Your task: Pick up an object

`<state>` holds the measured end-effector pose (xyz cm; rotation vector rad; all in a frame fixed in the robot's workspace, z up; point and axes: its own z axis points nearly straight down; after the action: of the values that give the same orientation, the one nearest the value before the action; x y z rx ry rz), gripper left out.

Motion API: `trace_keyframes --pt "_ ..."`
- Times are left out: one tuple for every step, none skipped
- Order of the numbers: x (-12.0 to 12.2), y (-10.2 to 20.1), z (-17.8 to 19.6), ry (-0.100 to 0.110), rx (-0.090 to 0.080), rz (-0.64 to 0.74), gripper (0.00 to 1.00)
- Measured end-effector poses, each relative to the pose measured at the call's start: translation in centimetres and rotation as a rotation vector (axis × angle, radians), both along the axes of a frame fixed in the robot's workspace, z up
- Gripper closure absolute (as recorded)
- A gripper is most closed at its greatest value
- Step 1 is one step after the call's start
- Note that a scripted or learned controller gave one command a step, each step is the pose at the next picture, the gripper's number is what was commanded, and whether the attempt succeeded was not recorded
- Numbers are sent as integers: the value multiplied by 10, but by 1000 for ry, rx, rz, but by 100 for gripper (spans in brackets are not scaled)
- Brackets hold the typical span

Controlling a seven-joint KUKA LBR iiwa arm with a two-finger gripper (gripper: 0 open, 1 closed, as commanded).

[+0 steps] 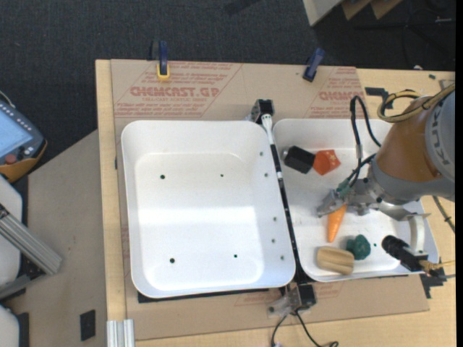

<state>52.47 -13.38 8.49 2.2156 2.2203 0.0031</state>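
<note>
Gripper (331, 205) low in right bin (304, 219), at far end of carrot (334, 226), touching or nearly so. Cannot tell whether jaws stand apart or together; treat as no confirmed hold.

Probable faults:

- Expect slip on closing: tapered shape, approached near one end rather than mid-length.
- Expect swing or drop on lifting if caught off balance.
- Watch for pushing carrot into green lump (358, 246) and wooden peg (335, 260), both just beside its near end, and crowding all three against near wall.
- Guard against pressing into bin floor if lowered further.

Disregard black piece (298, 159) and orange block (327, 162), apart toward far wall.
</note>
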Motion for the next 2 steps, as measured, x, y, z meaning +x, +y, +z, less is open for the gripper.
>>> trace_keyframes --pt "-2 0 10 1 -1 -2 100" --pt "32 66 106 -8 3 7 100"
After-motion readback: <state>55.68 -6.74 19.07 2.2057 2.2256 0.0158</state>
